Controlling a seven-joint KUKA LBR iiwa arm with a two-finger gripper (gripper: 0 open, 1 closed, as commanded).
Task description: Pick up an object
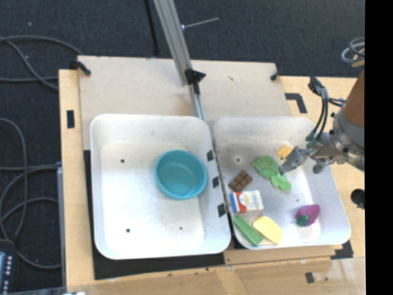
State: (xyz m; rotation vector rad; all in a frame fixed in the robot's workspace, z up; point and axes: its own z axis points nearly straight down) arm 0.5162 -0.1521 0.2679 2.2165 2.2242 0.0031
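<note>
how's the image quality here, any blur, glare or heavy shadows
Camera view: lighting is even and soft, with only faint shadows under the blue bowl and the toys; no strong glare on the white bins. The whole frame is slightly soft, and small things like the purple toy lack fine detail. The gripper looks blurred.

The light is bright and even, falling from above — shadows are short and soft. The pincer [288,163] casts only a faint grey smudge on the white bin [319,223] floor beneath it. Well to the pincer's left, the blue bowl [180,174] shows a thin dark crescent along its lower rim. Both bin floors look slightly washed out, though without hard glare. The picture is coarse and soft — small items near the pincer blur at their edges.
</note>
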